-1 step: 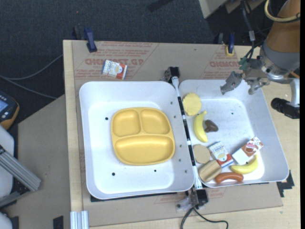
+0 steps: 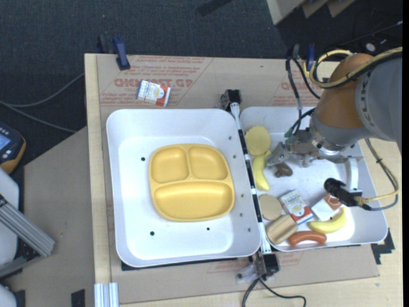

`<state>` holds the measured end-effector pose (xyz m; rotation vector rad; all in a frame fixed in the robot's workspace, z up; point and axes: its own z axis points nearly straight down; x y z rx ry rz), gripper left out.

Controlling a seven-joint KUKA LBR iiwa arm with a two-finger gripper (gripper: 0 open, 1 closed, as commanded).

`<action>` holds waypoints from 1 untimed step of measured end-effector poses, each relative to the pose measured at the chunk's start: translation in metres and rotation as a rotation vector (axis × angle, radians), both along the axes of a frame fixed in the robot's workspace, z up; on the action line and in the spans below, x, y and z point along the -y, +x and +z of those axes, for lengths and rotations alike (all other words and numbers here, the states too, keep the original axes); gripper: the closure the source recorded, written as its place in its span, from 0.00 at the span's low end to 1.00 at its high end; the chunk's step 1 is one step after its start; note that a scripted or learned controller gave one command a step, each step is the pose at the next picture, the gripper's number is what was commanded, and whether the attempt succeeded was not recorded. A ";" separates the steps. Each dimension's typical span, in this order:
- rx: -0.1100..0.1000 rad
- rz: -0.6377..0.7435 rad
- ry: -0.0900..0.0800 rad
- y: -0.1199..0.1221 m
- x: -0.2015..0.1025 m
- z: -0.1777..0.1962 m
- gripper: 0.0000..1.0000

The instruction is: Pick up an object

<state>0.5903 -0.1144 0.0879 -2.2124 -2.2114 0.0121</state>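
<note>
- You see the arm (image 2: 378, 101) reaching in from the right, with the gripper (image 2: 287, 158) low over the right bin (image 2: 275, 112), in that bin's far-left part.
- From this angle you cannot make out whether the gripper is spread or closed.
- A small brown lump (image 2: 282, 169) lies on the right bin's floor just beside the gripper's tip, on its near side. You cannot tell whether the two touch.
- A round yellow fruit (image 2: 258, 139) sits in the right bin's far-left corner, and a banana (image 2: 259, 174) lies just nearer to you along the bin's left wall.
- A tan disc (image 2: 270, 205) lies further down the same wall, with a small carton (image 2: 293, 201) just to its right, around the bin's middle.
- In the right bin's near-left corner you have a tan block (image 2: 280, 228), with a red sausage (image 2: 307, 238) beside it along the near wall.
- A second banana (image 2: 331, 222) curves just beyond the sausage, and a red and white piece (image 2: 332, 203) lies past it, toward the right bin's right side.
- Left of the right bin, the left bin (image 2: 123, 171) holds a yellow divided plate (image 2: 190, 183).
- A small red and white box (image 2: 153, 93) lies on the bench (image 2: 192, 75), well off to the far left of the right bin.
</note>
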 end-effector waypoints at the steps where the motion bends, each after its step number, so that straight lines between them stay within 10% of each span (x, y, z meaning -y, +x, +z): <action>1: 0.011 -0.002 -0.004 -0.007 0.024 -0.004 0.00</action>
